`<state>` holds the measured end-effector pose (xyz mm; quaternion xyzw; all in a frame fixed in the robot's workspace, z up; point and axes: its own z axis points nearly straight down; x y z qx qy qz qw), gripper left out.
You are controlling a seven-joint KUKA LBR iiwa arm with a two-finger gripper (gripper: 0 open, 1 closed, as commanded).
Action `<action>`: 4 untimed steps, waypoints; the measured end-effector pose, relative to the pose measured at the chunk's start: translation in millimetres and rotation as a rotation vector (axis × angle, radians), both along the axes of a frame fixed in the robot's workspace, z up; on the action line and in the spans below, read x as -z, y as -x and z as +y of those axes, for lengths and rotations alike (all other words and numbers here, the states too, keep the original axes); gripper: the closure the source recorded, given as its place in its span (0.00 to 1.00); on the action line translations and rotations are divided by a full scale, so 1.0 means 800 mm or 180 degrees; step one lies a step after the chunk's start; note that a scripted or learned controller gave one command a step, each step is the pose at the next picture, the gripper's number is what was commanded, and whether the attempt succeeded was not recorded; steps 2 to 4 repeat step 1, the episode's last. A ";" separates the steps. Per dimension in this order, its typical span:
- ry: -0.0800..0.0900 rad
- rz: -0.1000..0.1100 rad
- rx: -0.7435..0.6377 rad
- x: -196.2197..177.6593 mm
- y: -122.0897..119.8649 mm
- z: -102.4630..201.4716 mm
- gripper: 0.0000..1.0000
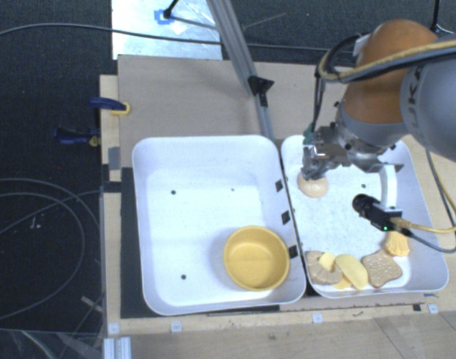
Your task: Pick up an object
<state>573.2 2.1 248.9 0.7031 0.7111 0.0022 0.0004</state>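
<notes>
Bun-like and pale beige, a small round food piece point(313, 187) sits on the floor of the right bin point(422, 275), up near that bin's far left corner and close to the wall it shares with its neighbour. It looks nearly circular from above, so I can make out no clear long axis and no direction it points in. The gripper point(315, 169) hangs directly over it, its tip meeting the top edge of the piece, or nearly so; from this angle I cannot tell whether the fingers are spread or closed, nor whether anything is caught between them. Behind it the grey arm point(430, 103) with its orange band point(396, 47) reaches in from the right, cables looping over the wrist.

Along the near edge of the same bin lies a cluster of other food pieces: a toast-shaped slice point(382, 268), a yellow banana-like piece point(351, 270) lying at a slant, a brownish round piece point(322, 272) with a small yellow lump on it, and a yellow chunk point(397, 243) a little apart to the right. A black cylindrical part point(371, 211) with a yellow cable juts over the bin's middle.

The left bin point(176, 163) holds a yellow bowl point(256, 257), upright, near its front right corner.
</notes>
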 end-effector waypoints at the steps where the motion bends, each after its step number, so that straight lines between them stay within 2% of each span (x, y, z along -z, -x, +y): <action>1: 0.0003 0.0004 0.0001 0.018 -0.033 0.065 1.00; 4: 0.0003 0.0004 0.0001 0.018 -0.033 0.065 1.00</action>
